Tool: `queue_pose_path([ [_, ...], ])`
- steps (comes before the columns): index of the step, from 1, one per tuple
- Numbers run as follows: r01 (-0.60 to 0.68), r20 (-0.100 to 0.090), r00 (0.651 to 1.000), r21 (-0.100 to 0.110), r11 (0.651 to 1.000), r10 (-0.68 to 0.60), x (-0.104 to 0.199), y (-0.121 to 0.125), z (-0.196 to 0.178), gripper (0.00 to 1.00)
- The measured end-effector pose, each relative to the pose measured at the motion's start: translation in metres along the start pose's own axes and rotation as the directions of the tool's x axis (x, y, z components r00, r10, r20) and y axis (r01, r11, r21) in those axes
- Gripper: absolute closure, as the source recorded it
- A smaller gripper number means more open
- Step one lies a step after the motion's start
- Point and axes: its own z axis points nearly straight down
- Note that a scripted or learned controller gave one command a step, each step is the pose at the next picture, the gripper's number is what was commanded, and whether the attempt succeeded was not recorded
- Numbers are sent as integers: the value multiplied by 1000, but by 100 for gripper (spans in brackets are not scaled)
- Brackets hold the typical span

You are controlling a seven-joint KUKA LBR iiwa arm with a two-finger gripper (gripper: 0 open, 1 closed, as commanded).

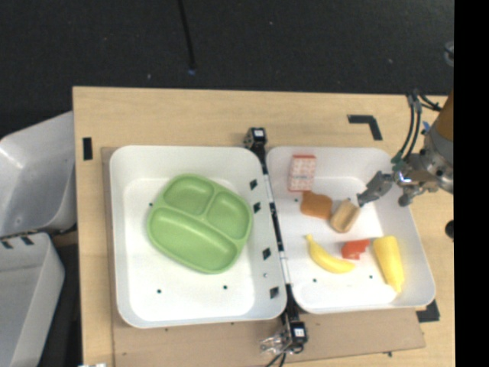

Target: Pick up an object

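Pale wooden bench top (pixel 191 117) under dark floor beyond; black corner marks on the wood; white plastic housing (pixel 34 182) off the bench's left edge. Two shallow white bins side by side: left white bin (pixel 126 281), right white bin (pixel 416 281), joined along a centre seam with black clips. Landmark for positions: yellow plastic banana (pixel 330 257), in the right bin. Left of the banana, across the seam: one light green three-compartment plate (pixel 200 222), alone in the left bin. Above the banana: one brown block (pixel 316 205), and just right of that block, touching it, one tan rounded bread-like piece (pixel 344 216). Further above: one pink-and-white small carton (pixel 302 172). Just right of the banana: one small red piece (pixel 356 248); shape hard to make out. Beyond that, right of the banana: one yellow elongated corn-like piece (pixel 389 261). Grey two-finger gripper (pixel 390 189) up and right of the banana, near the tan piece; nothing seen between the fingers, spread cannot be judged. Arm cut off at the frame's right side, only wrist and cables visible.
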Motion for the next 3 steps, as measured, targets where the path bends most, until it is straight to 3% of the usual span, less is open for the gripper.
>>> queue_pose_path([
  [1, 3, 3, 1000, -13, 1000, -3, 0, 2, -7, 0],
  [3, 0, 3, 1000, -8, 1000, 0, 4, 5, 107, 0],
])
